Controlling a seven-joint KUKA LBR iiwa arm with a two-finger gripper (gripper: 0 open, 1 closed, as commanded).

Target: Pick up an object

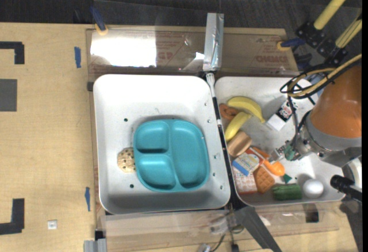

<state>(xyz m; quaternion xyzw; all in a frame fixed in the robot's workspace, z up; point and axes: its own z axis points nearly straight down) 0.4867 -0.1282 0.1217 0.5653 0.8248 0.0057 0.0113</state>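
While the bench runs across the whole overhead view, two shallow white bins sit side by side at its middle. Left to right, the left white bin holds a round speckled cookie near its left wall, touching the edge of a teal plastic divided tray with three compartments, which lies in the bin's lower half.

Across the divider, the right white bin holds a cluster of toy food. A yellow banana curves at the top of the pile, with an orange-brown piece just to its left. Below it lies a tan bread-like piece, then a small printed carton, a square waffle and an orange carrot-shaped piece. A green cucumber-like piece and a shiny silver ball rest near the bin's front wall. A small white tag or box lies right of the banana.

At the far right, the grey arm with its orange band leans over this bin. Its gripper hangs low just above and right of the carrot piece; whether the fingers are spread or closed cannot be told.
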